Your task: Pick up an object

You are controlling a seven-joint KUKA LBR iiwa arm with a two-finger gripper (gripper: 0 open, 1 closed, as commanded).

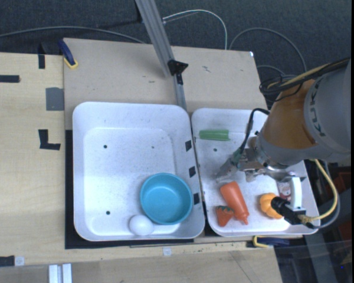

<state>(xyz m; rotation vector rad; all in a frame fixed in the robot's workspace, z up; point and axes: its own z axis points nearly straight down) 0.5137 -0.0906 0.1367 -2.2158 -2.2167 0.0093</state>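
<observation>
Desk [124, 81] tan, seen from above at a slant, bearing two shallow white bins side by side. Left bin [106, 122]: blue bowl [165, 197] at about 5 o'clock of its floor, upright, open side up; white ball [141, 223] just beside the bowl's 7 o'clock edge, touching or nearly so, near the front wall. Right bin [212, 158]: green stick [214, 135] lying flat near the back wall at 11 o'clock, well apart from the rest; orange carrot [233, 200] lying tilted near the middle front, thick end toward 11 o'clock, tip toward 5 o'clock; small red piece [223, 215] touching the carrot at its 7 o'clock side; orange-yellow toy [268, 206] at 3 o'clock of the carrot, near but apart, close to the front right corner, partly hidden by black and white arm hardware. Arm [310, 119] grey with an orange band, reaching in from 3 o'clock over the right bin. Pincer [239, 161] low over the bin's middle, just at 12 o'clock of the carrot's thick end, nothing visibly between its tips; open or closed cannot be told, too dark and small. Grey pole [155, 31] slanting from 12 o'clock down to the bins' shared back corner. Cables [206, 16] looping on the dark floor behind the desk.
</observation>
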